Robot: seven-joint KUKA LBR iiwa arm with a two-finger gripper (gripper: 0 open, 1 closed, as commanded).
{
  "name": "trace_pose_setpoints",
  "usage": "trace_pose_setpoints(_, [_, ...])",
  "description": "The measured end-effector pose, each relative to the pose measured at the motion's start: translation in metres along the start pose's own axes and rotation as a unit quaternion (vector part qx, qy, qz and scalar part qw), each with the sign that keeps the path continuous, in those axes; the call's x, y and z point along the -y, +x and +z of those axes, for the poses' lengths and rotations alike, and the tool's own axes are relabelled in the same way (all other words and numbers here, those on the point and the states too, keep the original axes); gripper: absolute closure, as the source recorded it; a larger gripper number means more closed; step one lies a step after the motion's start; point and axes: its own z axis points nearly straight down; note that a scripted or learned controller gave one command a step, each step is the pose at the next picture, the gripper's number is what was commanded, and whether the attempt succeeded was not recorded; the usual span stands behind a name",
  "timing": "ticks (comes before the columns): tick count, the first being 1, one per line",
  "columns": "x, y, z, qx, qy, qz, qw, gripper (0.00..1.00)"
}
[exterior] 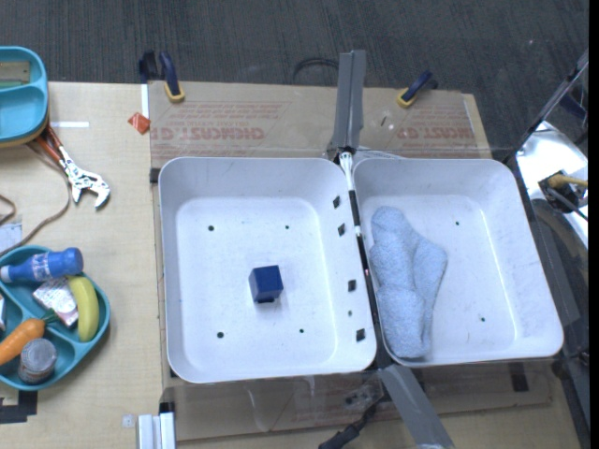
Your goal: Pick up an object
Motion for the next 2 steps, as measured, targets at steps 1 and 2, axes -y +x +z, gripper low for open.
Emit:
trace_pose_setpoints(1, [0.017, 0.007, 0.059, 0.001, 0.001, 0.002, 1.0000, 0.00])
trace_pose_setpoints(2, [0.001, -0.003, 0.009, 0.000, 0.000, 0.002, 1.0000, 0.00])
